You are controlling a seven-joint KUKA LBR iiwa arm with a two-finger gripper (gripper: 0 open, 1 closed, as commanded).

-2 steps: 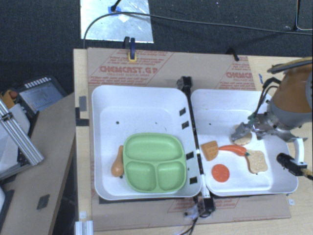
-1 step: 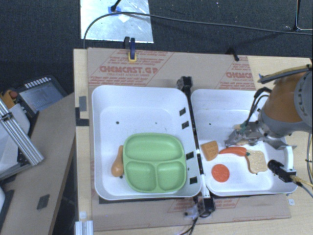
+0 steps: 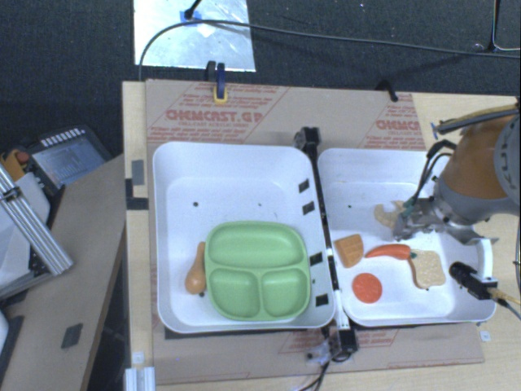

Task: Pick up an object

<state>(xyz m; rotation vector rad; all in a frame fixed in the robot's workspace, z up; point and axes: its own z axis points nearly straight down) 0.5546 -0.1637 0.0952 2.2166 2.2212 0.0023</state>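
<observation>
The right bin (image 3: 358,173) holds an orange wedge (image 3: 349,249), a red-orange chili-shaped piece (image 3: 389,252), a red disc (image 3: 367,287), a slice of bread (image 3: 428,269) and a pale beige piece (image 3: 385,214). My gripper (image 3: 404,223) reaches in from the right and is low over the bin, just right of the beige piece and above the chili-shaped piece. It partly hides the beige piece's right end. The arm's orange band (image 3: 479,165) is over the bin's right rim.
The left bin (image 3: 228,169) carries a green divided plate (image 3: 256,269) and a tan pear-shaped object (image 3: 196,270) to its left. A black divider with clips (image 3: 319,218) runs between the bins. Cables cross the dark floor behind the bench.
</observation>
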